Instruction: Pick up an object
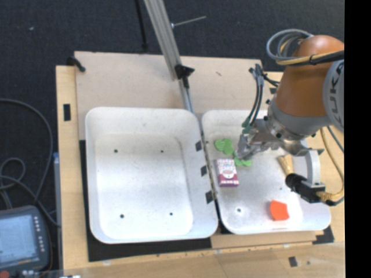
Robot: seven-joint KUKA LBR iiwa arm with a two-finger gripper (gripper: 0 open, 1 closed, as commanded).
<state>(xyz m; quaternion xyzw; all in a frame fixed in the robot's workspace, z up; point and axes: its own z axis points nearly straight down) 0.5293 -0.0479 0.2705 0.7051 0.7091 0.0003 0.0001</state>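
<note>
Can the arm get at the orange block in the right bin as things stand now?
Probably yes. The orange block lies alone on the floor of the right bin, apart from the small box and the green piece. The end effector is over that same bin, and nothing stands between them.

The grey arm reaches in from the right, its orange band bulking high above the wrist. The wrist tilts down and to the left, ending in the jaws at about mid-frame. Cables loop behind the band and run down along the wrist toward the jaws.
</note>
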